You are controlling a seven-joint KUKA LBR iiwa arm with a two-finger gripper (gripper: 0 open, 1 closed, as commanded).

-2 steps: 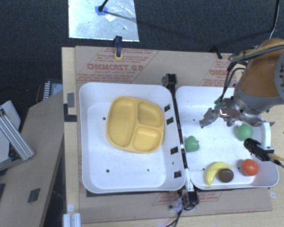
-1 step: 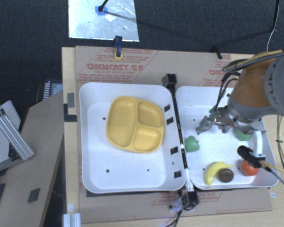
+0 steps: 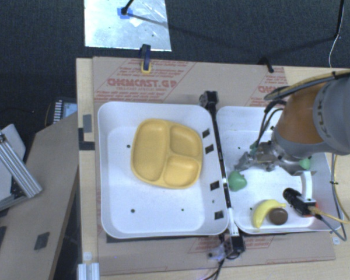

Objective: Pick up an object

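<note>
A divided tray (image 3: 165, 153) lies in the left bin (image 3: 114, 174); a banana (image 3: 261, 212) in the right bin (image 3: 236, 124).

I can't make out the gripper (image 3: 243, 163) fingers; the arm (image 3: 315, 121) runs off the right edge and hides part of the right bin (image 3: 239, 121).

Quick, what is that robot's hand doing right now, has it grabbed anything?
Hand: low in the right bin, just above the green object. Whether it grips anything cannot be told.
</note>
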